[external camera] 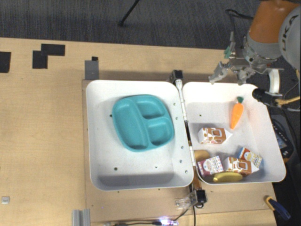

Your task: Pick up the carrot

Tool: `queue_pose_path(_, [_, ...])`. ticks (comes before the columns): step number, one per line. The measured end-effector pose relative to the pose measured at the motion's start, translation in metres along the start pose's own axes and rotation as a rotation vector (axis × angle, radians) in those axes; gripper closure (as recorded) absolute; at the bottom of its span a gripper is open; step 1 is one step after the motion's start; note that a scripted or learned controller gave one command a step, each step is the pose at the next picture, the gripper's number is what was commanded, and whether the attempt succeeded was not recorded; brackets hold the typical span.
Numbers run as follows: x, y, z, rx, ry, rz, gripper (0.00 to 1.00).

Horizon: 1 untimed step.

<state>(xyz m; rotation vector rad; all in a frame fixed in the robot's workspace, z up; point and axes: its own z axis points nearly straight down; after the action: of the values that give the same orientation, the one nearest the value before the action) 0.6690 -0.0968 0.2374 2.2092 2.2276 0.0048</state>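
Bottom-right cartons (237, 165) sit apart from the carrot (236, 115), so the gripper (233, 72), fingers spread and holding nothing, should descend squarely across its narrow width.

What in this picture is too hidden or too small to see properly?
- End effector: small and slanted above the right bin's far rim; finger state unclear.
- Arm: cut off by the top and right edges.
- Cartons: print too small to read.
- Brown item: partly hidden behind a carton and the bin's wall.
- Banana: partly covered by cartons.
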Motion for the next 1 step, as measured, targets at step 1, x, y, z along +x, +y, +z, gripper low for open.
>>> queue_pose_path(1, [-0.0362,-0.0414,0.1115,0.014,0.001,-0.085,0.00])
